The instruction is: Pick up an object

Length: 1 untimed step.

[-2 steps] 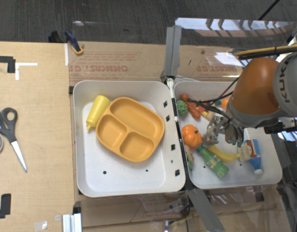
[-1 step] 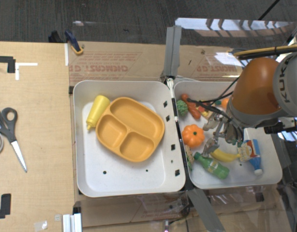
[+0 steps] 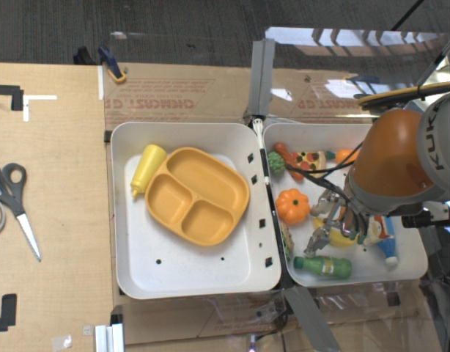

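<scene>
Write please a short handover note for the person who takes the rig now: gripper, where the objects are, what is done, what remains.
Gripper: low in the right bin, among the toys; nothing visibly between its fingers.
Right bin: small pumpkin, green bottle near the front wall, tube, carrot, broccoli.
Left bin: yellow divided plate, yellow bottle touching its left edge.
Done: arm is down at the objects.
Left: grasp one object and lift it.

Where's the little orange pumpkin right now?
The small orange pumpkin sits in the right white bin, near its left wall, below the broccoli piece and above the green bottle.
</scene>
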Each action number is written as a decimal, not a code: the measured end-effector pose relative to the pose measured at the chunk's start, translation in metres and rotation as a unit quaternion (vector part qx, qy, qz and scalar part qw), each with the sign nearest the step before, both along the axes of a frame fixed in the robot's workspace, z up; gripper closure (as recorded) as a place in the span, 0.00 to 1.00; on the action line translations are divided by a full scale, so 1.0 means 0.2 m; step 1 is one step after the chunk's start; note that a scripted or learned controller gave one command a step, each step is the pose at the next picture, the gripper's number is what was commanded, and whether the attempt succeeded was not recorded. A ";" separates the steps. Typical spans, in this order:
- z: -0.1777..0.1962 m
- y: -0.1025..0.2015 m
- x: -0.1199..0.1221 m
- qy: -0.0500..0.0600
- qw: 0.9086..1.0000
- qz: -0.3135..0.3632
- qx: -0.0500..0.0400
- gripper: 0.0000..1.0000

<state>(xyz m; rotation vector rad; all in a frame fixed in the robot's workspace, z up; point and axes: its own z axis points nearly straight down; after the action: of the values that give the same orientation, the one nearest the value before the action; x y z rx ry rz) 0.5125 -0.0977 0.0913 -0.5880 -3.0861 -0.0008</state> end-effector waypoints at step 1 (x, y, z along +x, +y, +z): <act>0.00 0.00 -0.06 0.000 0.996 -0.085 0.000 0.00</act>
<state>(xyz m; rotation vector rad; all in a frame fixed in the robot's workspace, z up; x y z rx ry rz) 0.5008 -0.0969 0.0909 -0.8474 -3.0242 -0.0005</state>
